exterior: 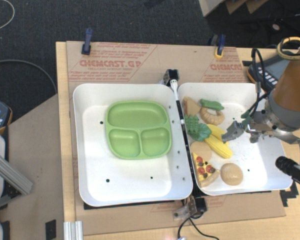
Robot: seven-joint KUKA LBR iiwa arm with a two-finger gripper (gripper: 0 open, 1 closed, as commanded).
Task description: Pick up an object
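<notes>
The grey two-finger gripper (232, 133) hovered over the right white bin (250, 90); whether it was released or clenched, I cannot tell. The yellow plastic corn cob (218, 146) beneath looked light, stiff and slippery, best grasped across its middle.

Both shallow bins, the left bin (90, 149) and the right bin (260, 169), look like smooth white plastic with a slight sheen, and the green divided tray (138, 129) looks like matt moulded plastic. The worktop (140, 59) is covered with a flat brown cardboard-like sheet printed in red, matt and slightly rough, while the floor (65, 9) beyond is dark, coarse carpet. The toy foods, such as the yellow corn (219, 146) and the pizza slice (205, 169), look like smooth plastic, and the claw (233, 132) looks like dull grey metal.
</notes>
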